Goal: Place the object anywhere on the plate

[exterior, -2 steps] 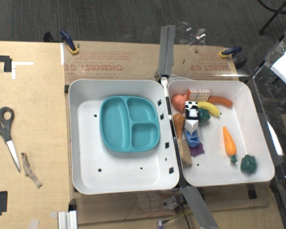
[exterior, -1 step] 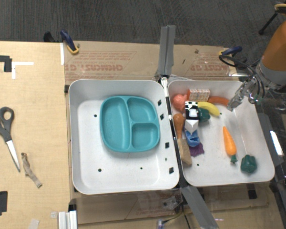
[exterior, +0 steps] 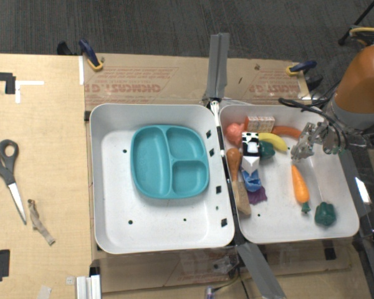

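The arm [exterior: 361,86] has a rounded orange band above a grey wrist, black cables looped beside it, and a small silver-grey metal gripper [exterior: 306,143].

We cannot tell how the tool [exterior: 306,143] stands: its metal parts blur into one grey cluster above the right bin [exterior: 343,226]. The arm [exterior: 361,83] behind it is cut off by the right edge, leaving us an orange dome and a few cables. Along the divider between the bins, toys pile over one another: a purple piece [exterior: 256,195] lies half under a blue one [exterior: 251,180], and a pink lump [exterior: 235,131] is partly covered by its neighbours. The printing on the small box [exterior: 260,123] is too small to read. The scissors [exterior: 6,167] lose one handle loop to the left edge.
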You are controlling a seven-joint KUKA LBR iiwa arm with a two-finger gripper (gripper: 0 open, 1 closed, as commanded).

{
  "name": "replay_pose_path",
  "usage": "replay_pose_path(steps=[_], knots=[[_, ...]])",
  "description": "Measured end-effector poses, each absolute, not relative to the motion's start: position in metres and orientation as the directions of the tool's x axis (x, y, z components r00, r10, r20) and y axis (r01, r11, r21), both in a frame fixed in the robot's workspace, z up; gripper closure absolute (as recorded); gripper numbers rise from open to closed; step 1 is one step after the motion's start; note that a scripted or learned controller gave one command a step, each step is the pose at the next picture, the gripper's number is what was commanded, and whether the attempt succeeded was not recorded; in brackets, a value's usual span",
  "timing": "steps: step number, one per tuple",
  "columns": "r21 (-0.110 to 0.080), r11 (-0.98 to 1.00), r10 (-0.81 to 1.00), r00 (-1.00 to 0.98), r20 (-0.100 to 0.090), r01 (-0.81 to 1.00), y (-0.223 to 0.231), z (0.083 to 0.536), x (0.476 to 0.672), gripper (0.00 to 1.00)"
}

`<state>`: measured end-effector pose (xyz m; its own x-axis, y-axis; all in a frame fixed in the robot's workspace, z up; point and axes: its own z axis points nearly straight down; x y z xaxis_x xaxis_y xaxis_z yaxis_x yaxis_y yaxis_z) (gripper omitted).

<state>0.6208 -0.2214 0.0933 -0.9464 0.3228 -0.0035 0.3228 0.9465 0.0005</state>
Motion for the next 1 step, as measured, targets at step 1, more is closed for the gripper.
replay_pose_path(steps=[1], knots=[[-0.002, 0.992, -0.129, -0.992, -0.009, -0.129, -0.221, 0.0952, 0.6436, 1.0]])
